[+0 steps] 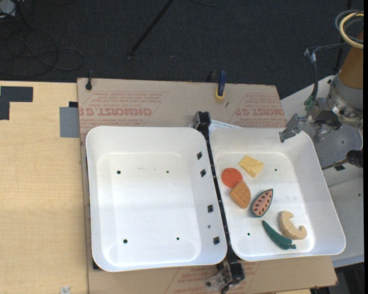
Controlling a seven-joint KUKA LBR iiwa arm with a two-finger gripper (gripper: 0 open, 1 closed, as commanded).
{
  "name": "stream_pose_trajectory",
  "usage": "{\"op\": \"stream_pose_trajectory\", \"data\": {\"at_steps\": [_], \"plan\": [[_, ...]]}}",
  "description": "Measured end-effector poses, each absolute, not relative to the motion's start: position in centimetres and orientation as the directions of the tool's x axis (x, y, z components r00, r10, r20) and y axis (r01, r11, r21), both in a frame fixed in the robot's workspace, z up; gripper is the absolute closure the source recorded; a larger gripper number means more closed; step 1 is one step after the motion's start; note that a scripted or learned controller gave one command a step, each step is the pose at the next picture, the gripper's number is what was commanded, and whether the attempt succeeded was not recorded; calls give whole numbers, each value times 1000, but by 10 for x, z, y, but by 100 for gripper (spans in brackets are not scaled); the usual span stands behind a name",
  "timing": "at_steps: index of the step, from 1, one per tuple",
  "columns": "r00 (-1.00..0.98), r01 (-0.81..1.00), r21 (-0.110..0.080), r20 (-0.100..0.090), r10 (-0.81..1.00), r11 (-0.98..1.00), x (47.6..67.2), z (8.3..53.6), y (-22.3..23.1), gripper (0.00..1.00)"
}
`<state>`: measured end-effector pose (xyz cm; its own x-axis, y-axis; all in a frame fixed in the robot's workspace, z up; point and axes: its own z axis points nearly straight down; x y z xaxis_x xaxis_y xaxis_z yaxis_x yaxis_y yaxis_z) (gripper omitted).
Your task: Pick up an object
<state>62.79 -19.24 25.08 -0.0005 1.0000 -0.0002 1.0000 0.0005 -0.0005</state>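
Several toy foods lie in the right bin (319, 182): a yellow wedge (251, 165), a red disc (232, 177), an orange waffle-like piece (240, 195), a watermelon slice (262, 202), a green pod (277, 234) and a beige curved piece (292, 225). My gripper (305, 129) hangs over that bin's far right corner, above and to the right of the yellow wedge. It is open, with nothing between its fingers. The arm's orange band (354, 66) rises behind it at the right edge.
The left bin (98, 164) sits beside the right one, a black clip-studded divider (210, 188) between them. Both rest on a cardboard sheet (141, 103) with a blue-and-yellow clamp (220, 86) at its far edge. Wooden benchtop (30, 195) extends left.
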Motion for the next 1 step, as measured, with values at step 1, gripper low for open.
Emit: {"op": "stream_pose_trajectory", "data": {"at_steps": [1], "plan": [[-3, 1000, -1, 4, 1000, 3, 642, 82, -175, 0]]}}
